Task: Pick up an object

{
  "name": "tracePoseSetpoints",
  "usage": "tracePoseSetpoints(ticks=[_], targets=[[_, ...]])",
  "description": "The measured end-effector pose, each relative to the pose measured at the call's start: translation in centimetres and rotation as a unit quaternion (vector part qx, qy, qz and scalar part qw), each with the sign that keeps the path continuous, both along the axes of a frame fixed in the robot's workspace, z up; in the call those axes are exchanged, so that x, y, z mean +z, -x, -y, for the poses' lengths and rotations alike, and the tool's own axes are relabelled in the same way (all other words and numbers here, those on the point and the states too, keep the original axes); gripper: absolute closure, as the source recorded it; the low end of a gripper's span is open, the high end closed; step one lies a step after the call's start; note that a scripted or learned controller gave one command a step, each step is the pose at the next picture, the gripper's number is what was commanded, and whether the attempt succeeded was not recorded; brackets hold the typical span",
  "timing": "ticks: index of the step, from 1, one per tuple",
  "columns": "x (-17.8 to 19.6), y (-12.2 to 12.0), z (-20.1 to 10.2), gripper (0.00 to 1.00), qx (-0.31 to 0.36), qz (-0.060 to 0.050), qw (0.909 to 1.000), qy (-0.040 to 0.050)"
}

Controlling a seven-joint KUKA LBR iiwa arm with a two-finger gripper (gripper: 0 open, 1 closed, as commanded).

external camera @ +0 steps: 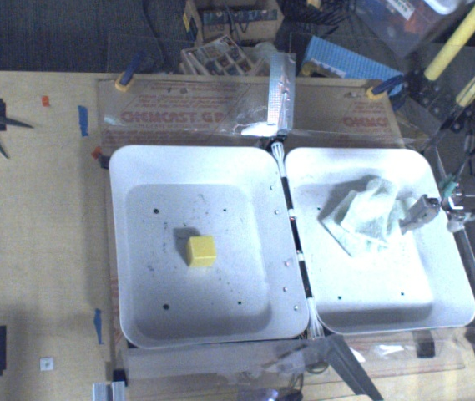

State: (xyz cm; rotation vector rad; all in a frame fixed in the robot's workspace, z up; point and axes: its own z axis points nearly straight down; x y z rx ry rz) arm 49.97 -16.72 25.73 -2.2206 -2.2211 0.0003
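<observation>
Wooden table (37, 249) surface carries 2 shallow white bins. 1 small yellow foam cube (202, 251) lies in the left bin (137, 174); 1 crumpled pale translucent bag (362, 215) lies in the right bin (446, 299). The claw (421, 211) sits beside the bag; its opening cannot be judged. Descent should be centred over the chosen object.

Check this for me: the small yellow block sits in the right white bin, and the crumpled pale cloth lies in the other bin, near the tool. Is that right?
Not quite. The camera view shows the small yellow block in the left white bin, not the right one. The crumpled pale cloth lies in the other, the right white bin, near the tool, as you said.
</observation>
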Motion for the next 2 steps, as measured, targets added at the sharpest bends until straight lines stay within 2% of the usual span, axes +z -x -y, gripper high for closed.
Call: tracePoseSetpoints(ticks=[1, 2], targets=[[0.0, 0.0, 0.0, 0.00, 0.000, 0.000, 1.0000, 0.0000], [-16.9, 0.0, -4.2, 0.00, -0.107, 0.005, 0.9943, 0.0002]])
